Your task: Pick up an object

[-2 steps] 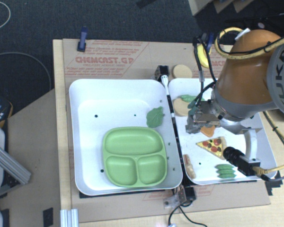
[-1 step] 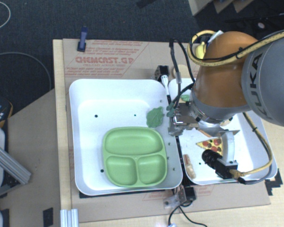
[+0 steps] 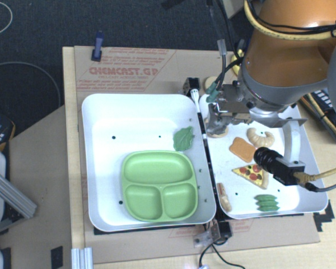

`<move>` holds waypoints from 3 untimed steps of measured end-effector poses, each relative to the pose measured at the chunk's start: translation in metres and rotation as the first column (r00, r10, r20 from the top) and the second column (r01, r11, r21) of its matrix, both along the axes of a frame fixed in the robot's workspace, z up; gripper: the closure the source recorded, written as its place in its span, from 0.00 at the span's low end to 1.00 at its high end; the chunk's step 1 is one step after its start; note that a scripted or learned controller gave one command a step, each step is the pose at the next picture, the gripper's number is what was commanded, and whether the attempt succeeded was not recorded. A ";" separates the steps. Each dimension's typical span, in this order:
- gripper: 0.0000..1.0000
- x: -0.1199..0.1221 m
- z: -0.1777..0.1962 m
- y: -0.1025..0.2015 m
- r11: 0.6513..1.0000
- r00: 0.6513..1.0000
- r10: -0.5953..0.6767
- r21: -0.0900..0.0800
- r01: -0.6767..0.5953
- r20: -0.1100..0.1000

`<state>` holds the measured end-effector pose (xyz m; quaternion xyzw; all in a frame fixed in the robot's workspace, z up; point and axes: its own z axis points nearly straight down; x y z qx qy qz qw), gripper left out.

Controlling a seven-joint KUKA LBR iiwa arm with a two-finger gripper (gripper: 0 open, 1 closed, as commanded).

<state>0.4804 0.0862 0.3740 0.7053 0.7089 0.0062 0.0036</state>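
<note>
My gripper (image 3: pixel 217 126) hangs low over the far left corner of the right bin (image 3: pixel 308 203), close to the wall between the two bins. The big grey and orange arm hides much of that bin's far side. Several toy foods lie in the right bin: an orange slab (image 3: pixel 241 149), a pizza slice (image 3: pixel 250 174), a pale curled piece (image 3: pixel 260 135), a green pod (image 3: pixel 266 202) and a small sausage-like piece (image 3: pixel 223 196) by the left wall. A green leaf (image 3: pixel 183 138) rests in the left bin (image 3: pixel 101 150).
A green divided plate (image 3: pixel 159 185) takes up the near half of the left bin. A black cylinder (image 3: pixel 275 166) with a cable sticks out from the arm over the right bin's middle. Cables run behind the bins.
</note>
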 end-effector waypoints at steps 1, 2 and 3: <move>1.00 0.000 0.004 -0.001 1.000 1.000 -0.003 -0.004 0.003 -0.011; 1.00 0.000 0.014 -0.001 1.000 1.000 -0.002 -0.005 0.002 -0.009; 1.00 0.001 0.024 -0.001 1.000 1.000 -0.002 -0.005 0.002 -0.007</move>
